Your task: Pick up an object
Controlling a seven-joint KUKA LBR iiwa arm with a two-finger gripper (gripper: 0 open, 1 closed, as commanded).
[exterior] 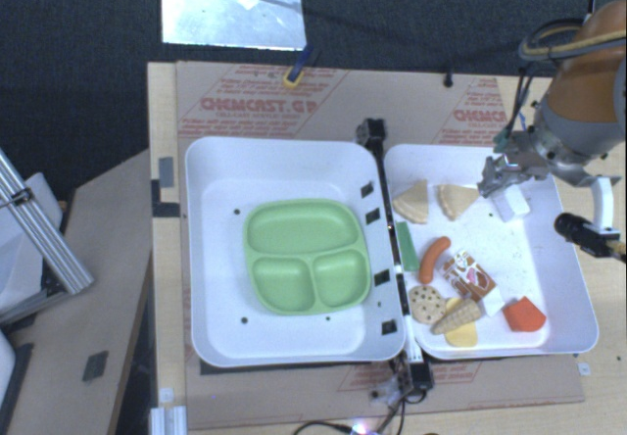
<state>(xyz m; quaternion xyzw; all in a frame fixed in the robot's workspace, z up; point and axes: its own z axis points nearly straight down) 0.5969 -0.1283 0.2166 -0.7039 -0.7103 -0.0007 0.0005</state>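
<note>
Camera view: hand [498,178] near right bin [578,311] far rim; grip state unclear.

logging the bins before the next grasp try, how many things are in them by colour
Green: 2, the green three-compartment plastic tray and a thin green stick
Tan or beige: 4, two wedge pieces, a round cookie, a cone-shaped wafer
Orange or red: 2, a sausage, an orange block
Yellow: 1, a yellow piece
Multicoloured: 1, a wrapped packet
Total: 10
</note>
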